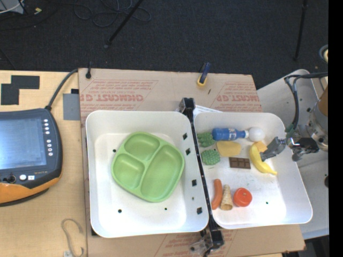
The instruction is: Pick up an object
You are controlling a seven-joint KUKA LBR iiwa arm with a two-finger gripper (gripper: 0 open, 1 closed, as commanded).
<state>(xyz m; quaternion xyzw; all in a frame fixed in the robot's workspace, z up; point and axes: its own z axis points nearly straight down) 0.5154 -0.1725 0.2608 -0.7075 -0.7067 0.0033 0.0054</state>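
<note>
The right bin (292, 208) holds several small toys. A yellow banana (261, 159) lies near its right side, beside a brown chocolate bar (240, 163). A blue bottle (228, 134), a white egg (257, 134) and a yellow block (229, 149) sit toward the back. Two green pieces (208, 149) rest by the divider. At the front lie an orange carrot (216, 193), a cone (226, 197) and a red tomato (243, 197). My gripper (285, 149) hovers at the bin's right edge, just right of the banana, open with nothing between its fingers.
The left bin (102, 197) carries a green divided plate (149, 166). A control pendant (24, 149) lies on the bench at far left. A yellow clamp (202, 75) sits at the cardboard's back edge. Cables (292, 98) run down the arm on the right.
</note>
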